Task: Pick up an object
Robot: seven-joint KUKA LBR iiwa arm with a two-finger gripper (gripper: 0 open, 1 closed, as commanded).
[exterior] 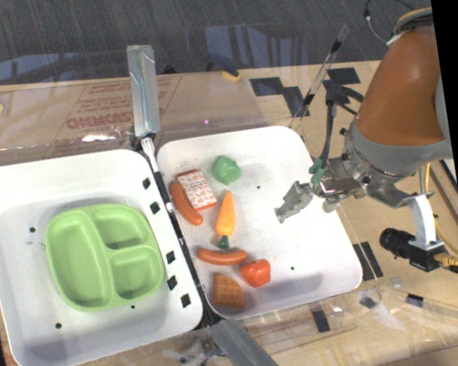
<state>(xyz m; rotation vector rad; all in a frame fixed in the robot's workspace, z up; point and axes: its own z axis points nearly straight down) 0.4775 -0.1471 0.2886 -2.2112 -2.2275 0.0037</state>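
The fingers hang over the right bin, and we cannot tell whether they are parted or closed; nothing shows between them. To their left we see a carrot, a green pepper, two sausages, a tomato, a waffle and a red carton, its label unreadable. The left bin holds a green tray. The wooden surface carries red printed writing, too faint to read. Grey carpet lies beyond.
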